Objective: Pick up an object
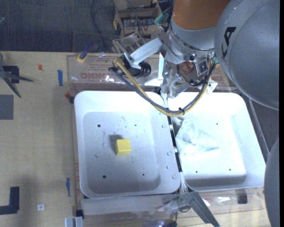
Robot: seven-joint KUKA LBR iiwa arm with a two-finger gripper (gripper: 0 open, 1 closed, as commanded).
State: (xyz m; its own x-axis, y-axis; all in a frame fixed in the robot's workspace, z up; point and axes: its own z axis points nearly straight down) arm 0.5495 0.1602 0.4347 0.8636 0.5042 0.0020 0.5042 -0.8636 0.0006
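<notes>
Gripper (171, 88) sat over the back rim where the two bins met, pointing down. Finger state: couldn't tell, the wrist body and cables hid the tips. Nothing visible between them. Yellow and black cables (146, 95) looped off the wrist and drooped across the divider. Orange band (195, 13) above the wrist was at the frame top, and the grey arm (253, 48) filled the upper right corner.

Yellow block (123, 146) lay flat on the floor of the left bin (88, 106), near its middle, well apart from the gripper. A crumpled pale object (191, 135), hard to make out, lay in the right bin (235, 111) just beside the divider.
</notes>
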